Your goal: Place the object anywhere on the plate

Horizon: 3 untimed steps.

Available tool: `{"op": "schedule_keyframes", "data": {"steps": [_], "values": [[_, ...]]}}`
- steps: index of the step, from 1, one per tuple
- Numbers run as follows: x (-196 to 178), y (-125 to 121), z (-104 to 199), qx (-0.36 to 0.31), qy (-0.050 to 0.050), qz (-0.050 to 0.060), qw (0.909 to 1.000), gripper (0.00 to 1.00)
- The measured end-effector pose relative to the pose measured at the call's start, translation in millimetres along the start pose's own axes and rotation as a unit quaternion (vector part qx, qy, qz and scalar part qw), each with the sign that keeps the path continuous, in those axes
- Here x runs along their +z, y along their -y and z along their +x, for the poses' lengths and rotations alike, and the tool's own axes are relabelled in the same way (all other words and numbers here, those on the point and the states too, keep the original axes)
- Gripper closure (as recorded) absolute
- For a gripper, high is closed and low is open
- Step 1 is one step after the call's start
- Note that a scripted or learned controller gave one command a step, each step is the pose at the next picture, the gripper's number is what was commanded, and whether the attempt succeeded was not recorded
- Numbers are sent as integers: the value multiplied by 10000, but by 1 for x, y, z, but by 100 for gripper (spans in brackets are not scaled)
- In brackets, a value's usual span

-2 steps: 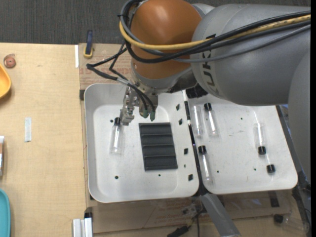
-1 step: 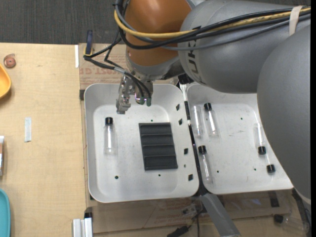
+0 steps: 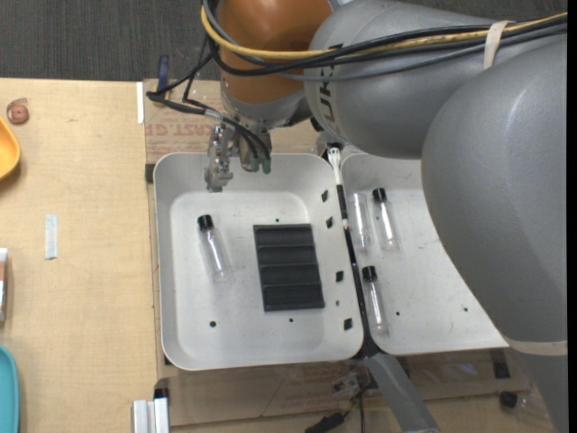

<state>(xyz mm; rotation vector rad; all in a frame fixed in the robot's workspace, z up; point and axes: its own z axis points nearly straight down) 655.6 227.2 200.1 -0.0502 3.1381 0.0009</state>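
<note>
A black ridged plate (image 3: pixel 288 266) lies flat in the middle of the left bin (image 3: pixel 185 332). To its left, a clear tube with a black cap (image 3: pixel 210 244) lies on the bin floor, apart from the plate. My gripper (image 3: pixel 237 165) hangs over the far edge of the left bin, above and behind both. Its fingers (image 3: pixel 216 171) stand apart and open, with nothing between them. The arm's orange band and grey body cover the upper right of the view.
The right bin (image 3: pixel 451 323) holds three more capped tubes: two side by side (image 3: pixel 386 219) and one near the divider (image 3: pixel 372 298). On the wooden bench to the left are a small white piece (image 3: pixel 50 237), an orange object (image 3: pixel 7 152) and a teal object (image 3: pixel 7 391).
</note>
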Motion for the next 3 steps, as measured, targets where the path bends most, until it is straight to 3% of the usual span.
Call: {"op": "schedule_keyframes", "data": {"steps": [1,2,3], "values": [[-47,0,-5,-1751,13,-9,9845,100],[-52,-1,38,-2265,2,-6,9740,100],[-26,-3,63,-2933,-4,-7,9560,100]]}}
